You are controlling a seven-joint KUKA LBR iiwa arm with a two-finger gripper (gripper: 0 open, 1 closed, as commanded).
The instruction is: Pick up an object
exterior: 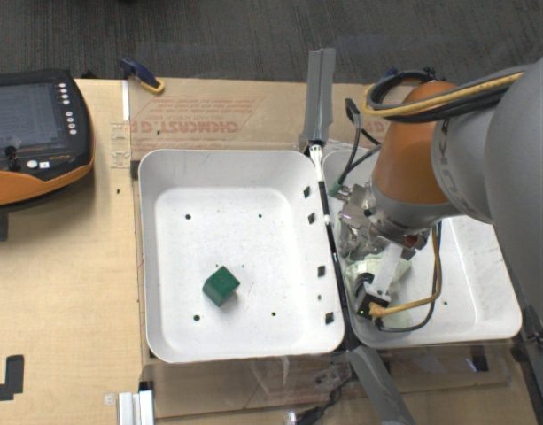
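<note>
Where the bench [58, 290] comes closest to the camera, at the bottom of the frame, its pale wooden top is bare except for a small black mark at the lower left edge and a short piece of metal rail [134, 407] beside it.

A little farther, the two white bins stand side by side and their rims touch near the centre of the frame. The left bin [262, 197] holds a green cube [221, 286], which lies in the lower left part of its floor, apart from all the walls and a bit turned. It is well apart from the robot.

The right bin [470, 273] is under the arm [492, 140], which comes in from the right of the frame, grey with the orange band [413, 162] above the wrist. The gripper [367, 253] hangs low over the left part of the right bin, just beside the wall shared with the left bin. The wrist covers it from above, so I cannot tell if it is wide or narrow, and no object can be seen in it.

Farther back, a brown cardboard sheet [200, 118] with red mirrored print lies behind the left bin. A grey upright post [321, 96] stands behind the place where the bins meet. At the upper left of the frame an orange and grey teach pendant [32, 135] rests on the bench, and a small blue and yellow clamp [143, 75] sits on the far edge. Beyond that is dark floor [209, 16].
</note>
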